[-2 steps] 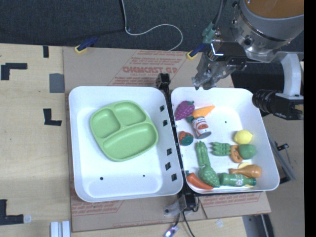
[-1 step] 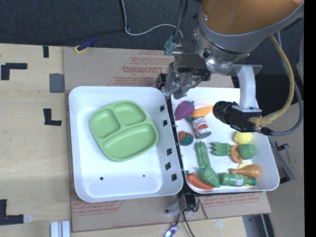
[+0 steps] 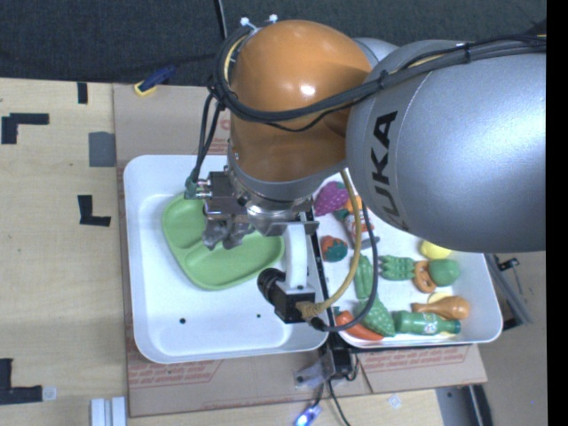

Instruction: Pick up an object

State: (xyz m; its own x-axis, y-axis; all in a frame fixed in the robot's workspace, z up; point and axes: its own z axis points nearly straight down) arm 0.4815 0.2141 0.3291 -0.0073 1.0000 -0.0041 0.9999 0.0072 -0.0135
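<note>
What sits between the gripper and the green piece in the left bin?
Nothing visible. The gripper is directly over the green piece in the left bin, with no other item around it. The toys lie in the right bin.

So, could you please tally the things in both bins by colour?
Green: 6, the plate and five green toys
Purple: 1, the grapes
Yellow: 1, a yellow toy
Orange: 3, orange toys
Red and teal: 1, a two-tone toy
Total: 12 that I can make out; the arm covers part of the right bin.
</note>
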